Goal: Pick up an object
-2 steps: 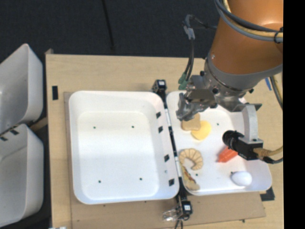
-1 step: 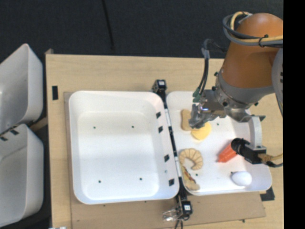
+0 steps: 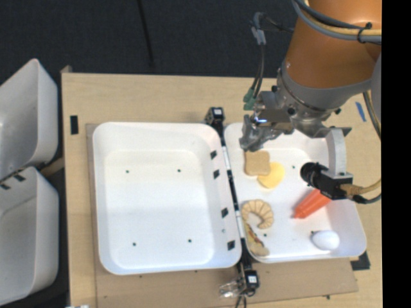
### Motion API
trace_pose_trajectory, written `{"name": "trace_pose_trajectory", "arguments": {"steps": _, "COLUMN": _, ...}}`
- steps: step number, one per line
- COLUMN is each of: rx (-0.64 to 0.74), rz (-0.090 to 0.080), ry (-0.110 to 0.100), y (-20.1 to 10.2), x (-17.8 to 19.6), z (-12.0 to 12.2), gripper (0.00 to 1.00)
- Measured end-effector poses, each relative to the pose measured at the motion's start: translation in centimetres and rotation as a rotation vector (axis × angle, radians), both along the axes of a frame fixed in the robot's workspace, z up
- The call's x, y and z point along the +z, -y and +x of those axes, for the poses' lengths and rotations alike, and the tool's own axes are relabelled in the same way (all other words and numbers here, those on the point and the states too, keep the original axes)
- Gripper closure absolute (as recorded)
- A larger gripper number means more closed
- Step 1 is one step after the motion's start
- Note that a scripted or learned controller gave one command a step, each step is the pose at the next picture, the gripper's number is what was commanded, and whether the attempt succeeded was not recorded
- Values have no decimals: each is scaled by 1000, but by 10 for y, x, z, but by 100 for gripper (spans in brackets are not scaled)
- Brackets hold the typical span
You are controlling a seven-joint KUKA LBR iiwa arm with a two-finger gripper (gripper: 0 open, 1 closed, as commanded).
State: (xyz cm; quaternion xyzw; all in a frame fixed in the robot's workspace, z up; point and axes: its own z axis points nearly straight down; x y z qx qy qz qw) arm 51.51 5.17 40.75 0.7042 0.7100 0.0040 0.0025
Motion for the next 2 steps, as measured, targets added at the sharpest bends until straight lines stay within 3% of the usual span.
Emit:
{"name": "trace_pose_trajectory", "arguments": {"steps": 1, "rx": -4, "rz": -2, "ry": -8, "y": -18, "x": 1, "z": -26, "gripper": 100}}
{"name": "trace_pose_trajectory", "arguments": {"steps": 2, "rx": 1, "rz": 1, "ry": -2, "y": -81, "x": 59, "z": -25, "gripper": 100}}
